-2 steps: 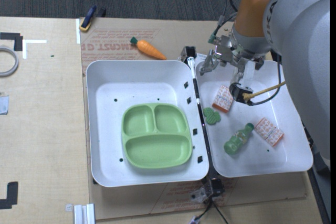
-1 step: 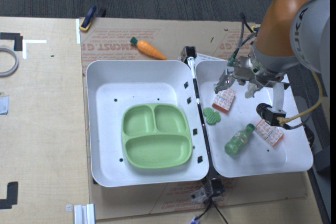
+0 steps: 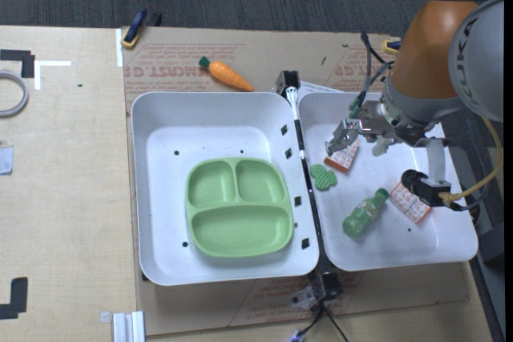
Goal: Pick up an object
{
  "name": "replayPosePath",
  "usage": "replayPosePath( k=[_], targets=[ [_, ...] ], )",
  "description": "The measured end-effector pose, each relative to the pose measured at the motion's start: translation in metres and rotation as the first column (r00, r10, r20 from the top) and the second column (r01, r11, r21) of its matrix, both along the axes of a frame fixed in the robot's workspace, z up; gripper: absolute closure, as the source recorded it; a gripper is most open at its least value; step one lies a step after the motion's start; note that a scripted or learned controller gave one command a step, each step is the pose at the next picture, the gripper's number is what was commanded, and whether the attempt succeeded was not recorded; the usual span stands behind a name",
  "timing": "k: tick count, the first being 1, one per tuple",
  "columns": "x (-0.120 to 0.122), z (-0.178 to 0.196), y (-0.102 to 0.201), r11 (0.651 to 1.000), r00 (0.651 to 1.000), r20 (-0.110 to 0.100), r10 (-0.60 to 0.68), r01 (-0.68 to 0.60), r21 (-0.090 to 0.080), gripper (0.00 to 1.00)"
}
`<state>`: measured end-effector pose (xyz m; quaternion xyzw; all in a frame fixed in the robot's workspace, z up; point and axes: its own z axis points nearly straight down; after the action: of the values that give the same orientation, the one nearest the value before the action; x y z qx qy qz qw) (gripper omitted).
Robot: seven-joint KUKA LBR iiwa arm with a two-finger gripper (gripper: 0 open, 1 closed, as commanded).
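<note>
Camera view: the grey arm with its orange band fills the upper right of the frame, and its pincer (image 3: pixel 346 142) hangs over the right bin (image 3: pixel 449 248), fingers pinching a small red-and-white packet (image 3: pixel 341 158). Just below it lies a green ridged toy (image 3: pixel 324 177). Lower in that bin rest a green bottle (image 3: pixel 365 213) and another red-and-white packet (image 3: pixel 409 204). The left bin (image 3: pixel 156 172) carries a green divided plate (image 3: pixel 238 207). A toy carrot (image 3: pixel 226 74) lies on the bench (image 3: pixel 56 212) at upper centre.
</note>
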<state>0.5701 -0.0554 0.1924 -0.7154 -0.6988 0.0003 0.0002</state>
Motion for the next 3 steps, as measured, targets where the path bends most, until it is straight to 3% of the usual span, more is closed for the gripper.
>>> replayPosePath(
  k=[1, 2, 3],
  targets=[
    [0.039, -0.092, -0.037, 1.0, 1.0, -0.001, 0.008, -0.008, 0.0, 0.0],
    [0.039, -0.082, -0.038, 1.0, 1.0, -0.001, 0.006, -0.006, -0.001, 1.0],
    [0.049, 0.0, -0.036, 0.833, 0.833, 0.002, 0.554, -0.554, -0.002, 1.0]
  ],
)
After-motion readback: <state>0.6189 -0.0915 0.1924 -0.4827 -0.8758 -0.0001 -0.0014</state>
